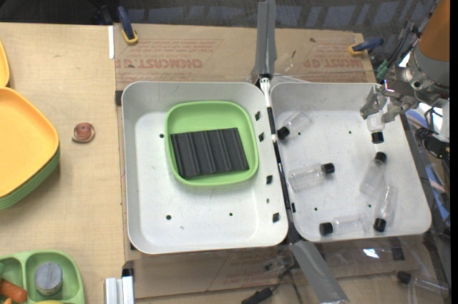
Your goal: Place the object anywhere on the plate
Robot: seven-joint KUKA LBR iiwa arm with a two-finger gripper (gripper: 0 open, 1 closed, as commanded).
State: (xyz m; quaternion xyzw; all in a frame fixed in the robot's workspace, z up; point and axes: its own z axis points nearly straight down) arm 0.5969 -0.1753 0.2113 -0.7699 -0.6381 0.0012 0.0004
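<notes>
The jaws [377,109] hang at the right bin's [422,213] upper right edge; whether they grip anything I cannot tell. Clear vials [312,174] lie right of the plate [210,116]; they may slip or roll.

The arm [436,45] is cut off by the right edge, only its orange band and wrist in frame. The tool [378,108] is small and blurred against the right bin [401,224]; its fingers cannot be made out. The clear vials [312,175] nearly vanish against the white, mostly their dark caps readable. At the counter's [64,66] left edge, yellow plates [21,145] run out of frame, and a green tray [43,277] is clipped at the bottom-left corner.
</notes>
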